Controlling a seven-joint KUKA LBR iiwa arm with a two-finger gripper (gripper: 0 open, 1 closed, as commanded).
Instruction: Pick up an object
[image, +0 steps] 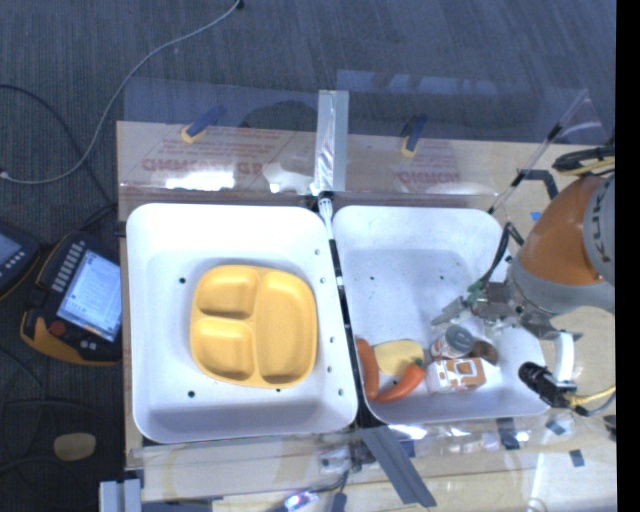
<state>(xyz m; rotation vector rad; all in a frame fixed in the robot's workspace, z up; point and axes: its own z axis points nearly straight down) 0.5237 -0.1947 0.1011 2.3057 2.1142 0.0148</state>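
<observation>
Now my gripper low in right bin, over small can beside white carton; grip state: cannot tell. Yellow tray in left bin.

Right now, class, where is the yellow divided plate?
In the camera view, the yellow divided plate lies in the middle of the left white bin, across the divider from the right bin's orange carrot.

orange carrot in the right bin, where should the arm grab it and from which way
Probably the carrot at its thicker middle, coming straight down, fingers closing across its narrow width. It lies flat near the front wall of the right bin, with a yellow piece just behind, so a sideways approach looks crowded.
</observation>
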